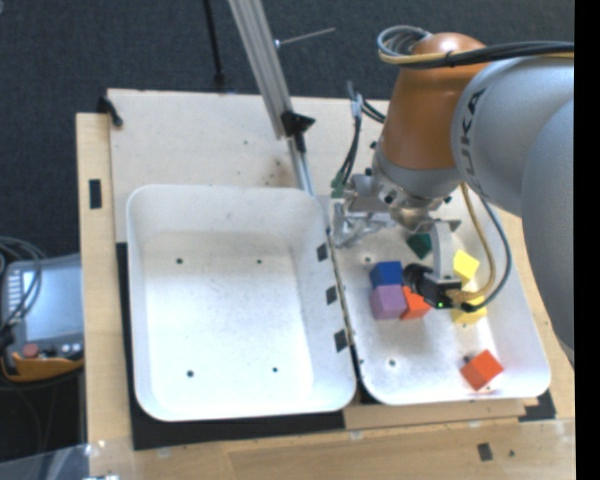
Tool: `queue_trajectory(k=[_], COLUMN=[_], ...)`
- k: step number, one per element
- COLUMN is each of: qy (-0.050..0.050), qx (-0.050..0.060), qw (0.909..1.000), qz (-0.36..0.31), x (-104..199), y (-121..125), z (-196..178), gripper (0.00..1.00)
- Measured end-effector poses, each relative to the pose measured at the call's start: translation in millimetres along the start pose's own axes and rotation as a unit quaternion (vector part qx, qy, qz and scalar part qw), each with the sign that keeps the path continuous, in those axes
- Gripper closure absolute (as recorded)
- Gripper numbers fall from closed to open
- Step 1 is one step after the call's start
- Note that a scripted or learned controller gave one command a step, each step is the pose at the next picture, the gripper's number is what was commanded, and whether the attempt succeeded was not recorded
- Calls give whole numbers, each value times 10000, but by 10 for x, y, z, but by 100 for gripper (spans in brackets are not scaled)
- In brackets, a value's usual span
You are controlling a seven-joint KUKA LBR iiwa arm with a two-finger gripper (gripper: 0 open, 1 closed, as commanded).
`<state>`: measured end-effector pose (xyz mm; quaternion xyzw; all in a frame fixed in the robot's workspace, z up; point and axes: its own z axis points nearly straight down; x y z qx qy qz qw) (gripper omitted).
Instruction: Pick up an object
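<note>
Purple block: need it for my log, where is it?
In the right bin, toward its left, the purple block sits just below the blue block.

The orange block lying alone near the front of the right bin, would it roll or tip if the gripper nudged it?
The orange block looks cube-like with flat faces, so it would probably slide, not roll. It seems rigid, likely a light toy block. It sits near the right bin's wall, so a push could wedge it there.

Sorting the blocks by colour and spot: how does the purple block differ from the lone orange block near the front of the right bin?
The purple block touches a blue block; the orange block stands alone. Purple sits mid-bin, orange nearer the front rim. Both are small cubes in the right bin.
</note>
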<state>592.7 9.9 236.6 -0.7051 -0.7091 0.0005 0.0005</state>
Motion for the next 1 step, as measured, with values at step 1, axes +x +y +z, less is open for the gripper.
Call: queue_trajectory(k=[1], qy=[3], qx=[-3], qw=[10000], qz=[-5], x=[488], y=[-170], z=[92], gripper=[100])
